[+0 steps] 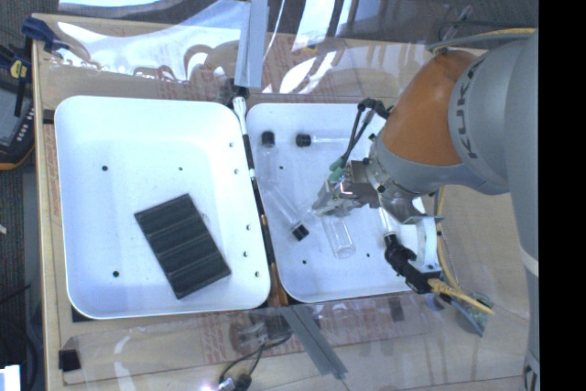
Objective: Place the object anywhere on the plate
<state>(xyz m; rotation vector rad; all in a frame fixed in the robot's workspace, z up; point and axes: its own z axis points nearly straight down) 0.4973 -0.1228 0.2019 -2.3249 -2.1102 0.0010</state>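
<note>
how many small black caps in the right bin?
3. Two small black caps sit near the back wall of the right white bin: one at, one at. The third lies mid-bin, left of the hand. The arm may hide more.

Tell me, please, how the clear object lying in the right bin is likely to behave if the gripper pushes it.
The clear object looks smooth and glassy, so it may well slip. Its rounded, tube-like outline suggests that it could roll across the bin. It appears thin and see-through, so probably light and perhaps fragile.
</note>
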